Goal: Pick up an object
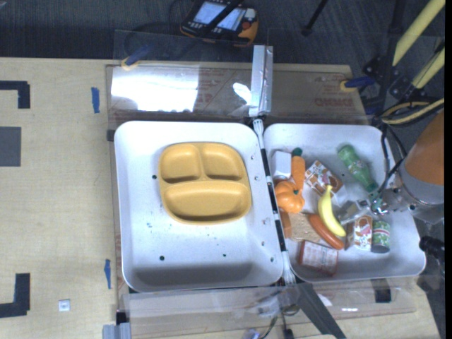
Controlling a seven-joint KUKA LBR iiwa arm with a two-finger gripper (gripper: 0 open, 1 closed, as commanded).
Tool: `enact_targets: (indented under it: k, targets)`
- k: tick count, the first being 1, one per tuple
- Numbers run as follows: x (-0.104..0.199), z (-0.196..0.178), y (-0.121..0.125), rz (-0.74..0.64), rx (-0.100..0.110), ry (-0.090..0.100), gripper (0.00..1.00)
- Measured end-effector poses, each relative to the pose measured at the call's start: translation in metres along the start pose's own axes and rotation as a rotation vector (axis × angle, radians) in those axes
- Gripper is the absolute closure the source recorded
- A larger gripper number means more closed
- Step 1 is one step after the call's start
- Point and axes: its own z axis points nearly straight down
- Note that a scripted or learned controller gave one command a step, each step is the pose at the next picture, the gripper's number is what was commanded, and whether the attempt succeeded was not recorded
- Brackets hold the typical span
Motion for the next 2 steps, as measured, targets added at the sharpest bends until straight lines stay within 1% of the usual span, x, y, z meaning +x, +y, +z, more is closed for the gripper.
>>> enact_targets:
  k: [1, 2]
  targets:
    - [0.001, -0.010, 0.002, 0.000, -0.003, 0.002, 1.00]
    - [0.042, -0.113, 0.025, -0.264, 0.009, 0.001, 1.00]
